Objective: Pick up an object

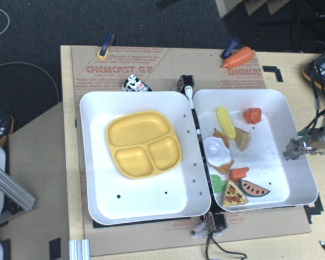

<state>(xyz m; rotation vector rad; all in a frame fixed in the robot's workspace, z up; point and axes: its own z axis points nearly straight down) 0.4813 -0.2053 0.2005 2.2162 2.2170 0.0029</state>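
Pincer [292, 149] sits at the far right edge of the right bin [279, 104], low over its rim, w/ wires trailing up behind it; it's small and blurred here, so can't tell if it's open or closed, and nothing is seen gripped in it. All pickable stuff is in the right bin, bunched toward its left half, well apart from the pincer: a yellow corn cob [225, 122] near the top, a red tomato-like piece [253, 115] to its right, a tan chunk [242, 139] just below the corn, a white cup-like thing [216, 150] against the bin's left wall w/ a brown bit beside it, an orange-red piece [238, 173] under that, then a green piece [218, 184], a pizza slice [234, 194] and a watermelon slice [255, 189] along the bottom. Left bin [97, 183] holds a yellow divided plate [143, 143] w/ three compartments, lying flat approx in the middle. On the worktop [70, 145] behind the bins: a black-and-white toy [135, 84] just beside the left bin's back rim, an orange carrot [238, 57] near the right bin's back corner, a yellow-and-blue clamp [104, 46] at the back edge
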